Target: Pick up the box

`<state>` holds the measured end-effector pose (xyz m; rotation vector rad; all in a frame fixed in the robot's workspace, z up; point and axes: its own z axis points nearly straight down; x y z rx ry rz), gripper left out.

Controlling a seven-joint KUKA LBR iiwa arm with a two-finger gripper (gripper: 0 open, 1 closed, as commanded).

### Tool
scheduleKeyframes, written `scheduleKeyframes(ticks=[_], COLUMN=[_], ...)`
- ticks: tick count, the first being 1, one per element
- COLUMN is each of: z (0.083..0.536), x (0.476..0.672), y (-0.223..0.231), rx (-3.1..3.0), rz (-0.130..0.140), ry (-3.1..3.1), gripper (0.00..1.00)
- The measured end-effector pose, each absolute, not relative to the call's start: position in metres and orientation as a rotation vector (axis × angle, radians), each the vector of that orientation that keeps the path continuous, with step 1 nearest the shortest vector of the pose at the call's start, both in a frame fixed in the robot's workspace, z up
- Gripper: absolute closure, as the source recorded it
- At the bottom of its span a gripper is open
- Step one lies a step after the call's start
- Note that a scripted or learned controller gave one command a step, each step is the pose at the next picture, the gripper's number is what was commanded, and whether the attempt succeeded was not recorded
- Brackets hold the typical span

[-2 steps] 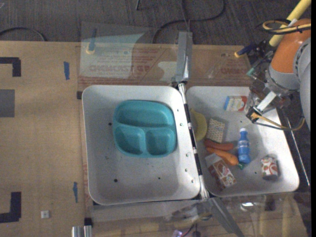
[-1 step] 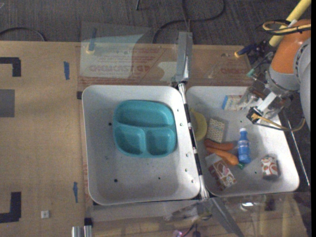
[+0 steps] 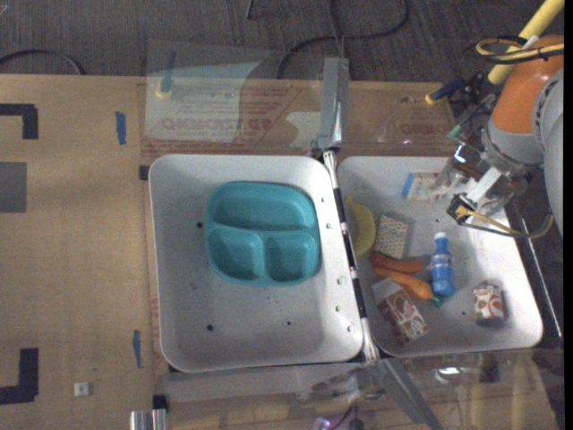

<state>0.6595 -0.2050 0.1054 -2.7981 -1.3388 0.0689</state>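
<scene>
Lying well apart from the tool (image 3: 445, 189), the box (image 3: 400, 316) hugs the bin's (image 3: 512, 260) front.

You view from one fixed camera above the worktop (image 3: 72, 240), slanted down, mid-range; view-left bin (image 3: 260, 325) and view-right bin (image 3: 512, 260) both framed.

Robotics lab test bench

A grey-and-orange robot arm (image 3: 530, 106) reaches over two white bins (image 3: 179, 321) on a cardboard-covered bench (image 3: 72, 267) marked with black tape corners (image 3: 29, 122) and blue tape strips (image 3: 120, 128). Clear plastic panels (image 3: 224, 97) edge the bins, and loose cables (image 3: 402, 12) trail across grey carpet (image 3: 134, 16).
</scene>
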Motion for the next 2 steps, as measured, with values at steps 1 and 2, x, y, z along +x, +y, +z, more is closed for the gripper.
scheduleKeyframes(ticks=[1,2], z=[0.1166,0.1165], x=[0.6611,0.6611], y=[-0.205,-0.2048], rx=[-2.801,-2.801], rz=[0.061,0.062], ry=[-1.342,-1.342], gripper=[1.0,0.0])
